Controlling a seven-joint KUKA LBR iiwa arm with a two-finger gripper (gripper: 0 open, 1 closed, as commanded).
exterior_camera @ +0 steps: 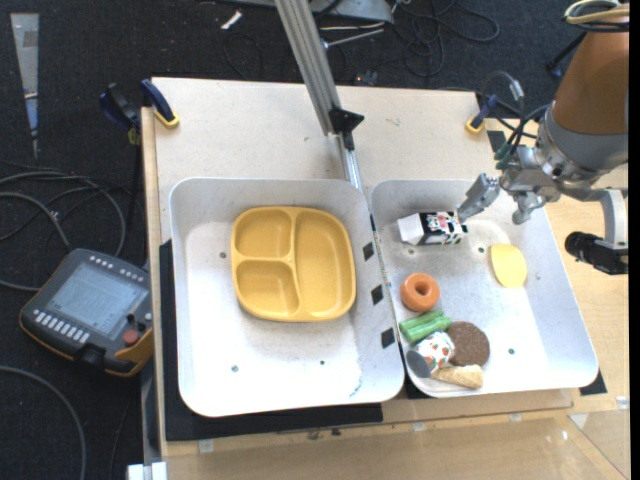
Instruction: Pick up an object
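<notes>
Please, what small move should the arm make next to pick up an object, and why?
Probably a short descent toward the lower left, to bring the end effector over the small black-and-white carton. That carton lies on its side in the right bin, nearest the end effector and apart from the yellow piece and the orange ring. Nothing is between its fingers.

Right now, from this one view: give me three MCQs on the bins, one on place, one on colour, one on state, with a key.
1. The tray lies in:
A. left bin
B. right bin
C. bare bench

2. The ring is:
A. green
B. orange
C. white

3. The carton is:
A. upright
B. on its side
C. lifted by the tool

Key: 1 A, the tray sits in the left bin. 2 B, the ring is orange. 3 B, the carton lies flat on the right bin, with the tool just to its right.
</notes>
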